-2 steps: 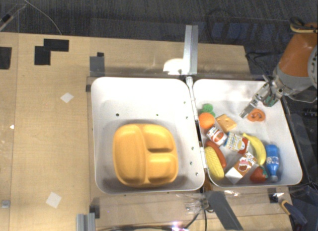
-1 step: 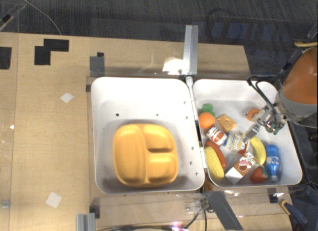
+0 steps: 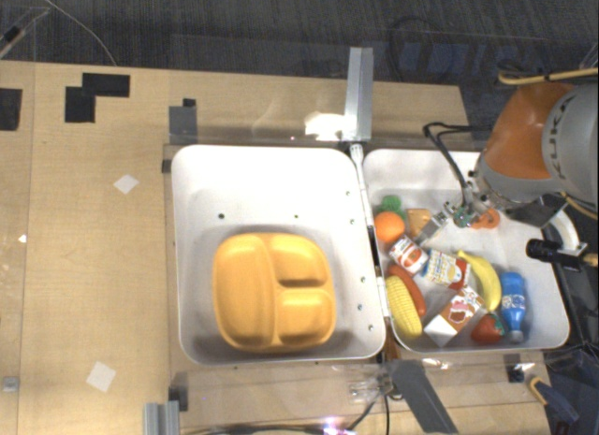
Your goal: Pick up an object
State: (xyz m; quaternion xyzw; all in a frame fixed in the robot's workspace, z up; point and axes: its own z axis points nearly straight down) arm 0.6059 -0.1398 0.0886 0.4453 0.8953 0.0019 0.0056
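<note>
The right bin (image 3: 440, 166) holds a pile of toy food along its left and near sides: an orange (image 3: 388, 227), a green piece (image 3: 390, 205), a red-and-white can (image 3: 408, 254), a corn cob (image 3: 403, 300), a banana (image 3: 484, 277), a blue bottle (image 3: 513, 297), a small carton (image 3: 453, 316) and a red piece (image 3: 486, 329). My gripper (image 3: 438, 222) reaches in from the right and hangs low over the bin's middle. It sits just right of a tan piece (image 3: 417, 220) and just above the can.
The left bin (image 3: 262, 171) holds a yellow divided plate (image 3: 273, 289) in its near half. A metal post (image 3: 359, 96) rises behind the wall between the bins. The arm's orange band (image 3: 522, 134) stands over the right bin's far right corner.
</note>
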